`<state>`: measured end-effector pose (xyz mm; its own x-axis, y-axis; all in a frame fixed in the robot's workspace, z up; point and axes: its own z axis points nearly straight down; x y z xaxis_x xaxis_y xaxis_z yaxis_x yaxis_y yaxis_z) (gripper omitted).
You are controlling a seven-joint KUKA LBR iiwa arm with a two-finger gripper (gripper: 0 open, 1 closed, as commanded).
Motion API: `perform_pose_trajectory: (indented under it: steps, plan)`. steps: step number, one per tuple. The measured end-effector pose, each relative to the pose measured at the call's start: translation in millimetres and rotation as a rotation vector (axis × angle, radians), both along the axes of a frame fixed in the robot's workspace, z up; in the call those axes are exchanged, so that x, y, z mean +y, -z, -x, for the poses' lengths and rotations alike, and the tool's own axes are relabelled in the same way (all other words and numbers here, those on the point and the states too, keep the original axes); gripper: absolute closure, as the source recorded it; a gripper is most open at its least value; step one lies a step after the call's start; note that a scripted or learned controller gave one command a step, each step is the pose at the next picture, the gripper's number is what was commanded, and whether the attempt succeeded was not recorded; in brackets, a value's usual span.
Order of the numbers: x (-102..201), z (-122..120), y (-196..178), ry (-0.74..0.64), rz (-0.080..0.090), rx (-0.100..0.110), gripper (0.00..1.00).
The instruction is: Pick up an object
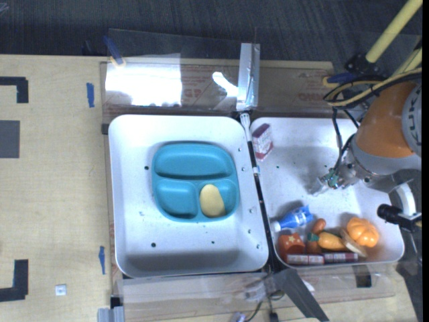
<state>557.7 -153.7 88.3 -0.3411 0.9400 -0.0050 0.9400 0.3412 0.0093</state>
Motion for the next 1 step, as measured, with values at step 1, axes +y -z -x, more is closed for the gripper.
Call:
perform_pose_trajectory:
  steps: [1]
  plan:
    - [1.7, -110.2, 1.9, 0.145, -0.001, 0.006, 1.0]
